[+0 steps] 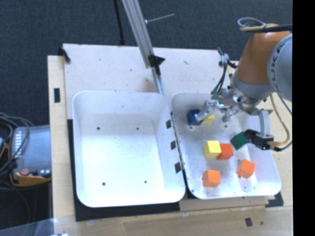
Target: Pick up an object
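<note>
block (193, 116), blue, with small yellow piece (209, 118) just beside it, near end effector (217, 110); open or closed: cannot tell.

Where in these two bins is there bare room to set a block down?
The left white bin is bare throughout. The right white bin is crowded: free only along its left wall, between the blue block and the lower-left orange cube.

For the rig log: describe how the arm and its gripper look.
The arm is thick, rounded and grey, with a wide orange band above the wrist. Thin dark cables run down the wrist's side, and a pale cable loops above the band. The gripper is small, silvery metal with dark fittings. No lettering can be read.
</note>
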Available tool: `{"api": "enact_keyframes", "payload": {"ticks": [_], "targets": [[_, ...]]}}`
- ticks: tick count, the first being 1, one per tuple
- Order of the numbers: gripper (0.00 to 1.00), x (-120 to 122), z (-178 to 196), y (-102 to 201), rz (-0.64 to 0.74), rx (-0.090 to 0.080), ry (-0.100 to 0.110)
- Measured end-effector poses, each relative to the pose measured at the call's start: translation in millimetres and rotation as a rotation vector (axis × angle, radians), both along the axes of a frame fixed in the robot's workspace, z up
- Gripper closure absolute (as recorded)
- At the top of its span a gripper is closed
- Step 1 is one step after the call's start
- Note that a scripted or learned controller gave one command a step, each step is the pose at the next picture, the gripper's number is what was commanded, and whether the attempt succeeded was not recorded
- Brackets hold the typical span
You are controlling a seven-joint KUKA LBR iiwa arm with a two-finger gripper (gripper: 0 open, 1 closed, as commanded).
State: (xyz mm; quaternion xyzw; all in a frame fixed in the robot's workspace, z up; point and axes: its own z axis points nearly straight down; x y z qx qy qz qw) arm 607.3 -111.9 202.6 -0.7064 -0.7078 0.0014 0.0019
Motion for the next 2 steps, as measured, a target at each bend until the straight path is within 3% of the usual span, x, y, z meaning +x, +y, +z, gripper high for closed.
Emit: {"api": "enact_keyframes", "payload": {"ticks": [1, 2], "targets": [[0.00, 1.1, 2.8, -0.1, -0.001, 0.000, -0.005], [0.00, 5.0, -58.0, -5.9, -0.005, -0.002, 0.000]]}}
